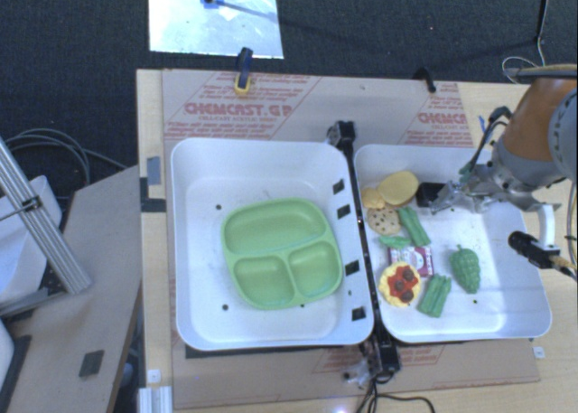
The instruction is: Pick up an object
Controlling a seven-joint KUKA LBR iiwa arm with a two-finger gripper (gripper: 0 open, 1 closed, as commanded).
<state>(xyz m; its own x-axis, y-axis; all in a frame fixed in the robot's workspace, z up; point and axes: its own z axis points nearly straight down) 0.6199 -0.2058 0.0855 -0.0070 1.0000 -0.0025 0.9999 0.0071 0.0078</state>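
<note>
The right bin [510, 323] holds several toy foods. A round yellow piece [398, 188] and a brown cookie [386, 220] lie at its far left. A long green pod [414, 227], a red and white packet [412, 260] and a pizza slice [400, 285] run down the left side. A bumpy green fruit [466, 268] and a green pickle [434, 295] lie nearer the middle. My gripper [436, 196] is low over the bin's far part, just right of the yellow piece. I see nothing held in it.
The left bin [208, 176] holds a light green divided plate [282, 251]. A black divider [354, 221] runs between the bins. The grey and orange arm [533, 145] crosses the right bin's far right corner. A yellow clamp [242, 82] sits at the bench's back edge.
</note>
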